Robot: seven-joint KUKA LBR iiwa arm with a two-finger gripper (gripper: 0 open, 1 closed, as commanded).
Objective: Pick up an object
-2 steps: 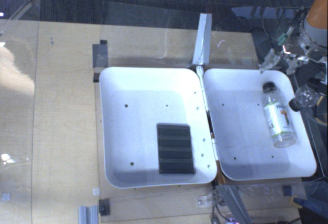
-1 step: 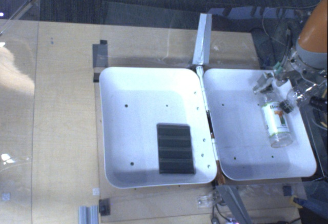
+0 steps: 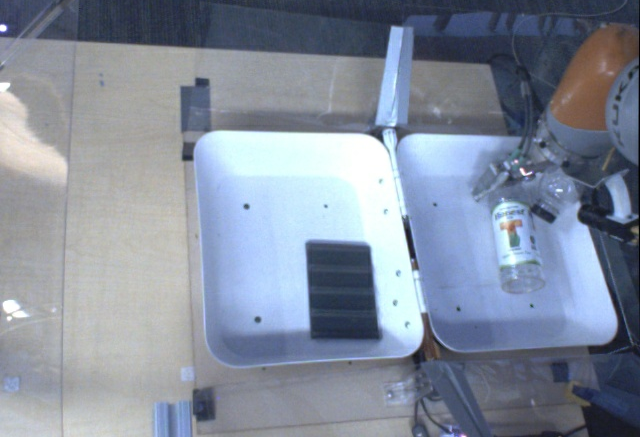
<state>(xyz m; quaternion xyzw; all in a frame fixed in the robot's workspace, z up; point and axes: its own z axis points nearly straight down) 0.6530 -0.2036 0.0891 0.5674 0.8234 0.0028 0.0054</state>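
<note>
Two shallow white bins are seen side by side on the pale wooden table, and the action is gathered in the right-hand bin. There a clear plastic bottle with a green and orange label is laid on its side, cap end towards the far wall, base towards the near rim; being round and lying flat, it is judged likely to roll if nudged off-centre. The metal gripper is hung just above the bottle's cap end, carried in from the right, and whether it is open or closed cannot be told at this angle; nothing is seen held in it. The placement suggests a descent onto the bottle's neck is being lined up. In the left-hand bin a flat black ribbed rectangular block is left near the front wall, well apart from the arm.
</note>
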